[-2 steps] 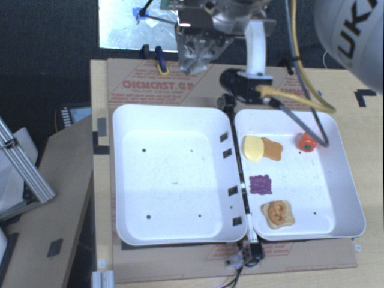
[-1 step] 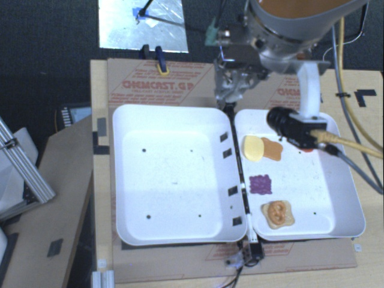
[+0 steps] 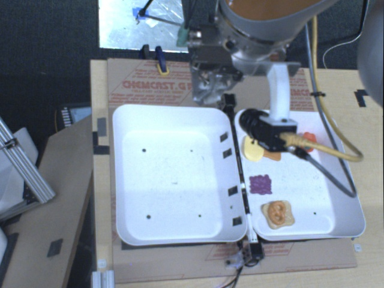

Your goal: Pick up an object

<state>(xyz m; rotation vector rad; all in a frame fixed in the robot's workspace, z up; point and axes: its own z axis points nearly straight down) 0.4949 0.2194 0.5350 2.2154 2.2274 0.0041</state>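
A pale wooden desk [image 3: 101, 191], covered by a printed cardboard sheet [image 3: 150, 86], carried two shallow white bins side by side. The grey arm [image 3: 270, 11] loomed over the desk's far edge, and its claw [image 3: 210, 89] hung above the far rim where the bins met; whether it was wide or narrow could not be told, and nothing showed in it. The left bin [image 3: 174, 161] sat beside the right bin [image 3: 312, 185], which held the things to pick: a tan lump [image 3: 278, 213] near its front edge, a purple patch [image 3: 260, 184] just beyond it, a yellow disc [image 3: 254, 150] by the left wall, and a small orange piece [image 3: 308, 138] toward the far right.
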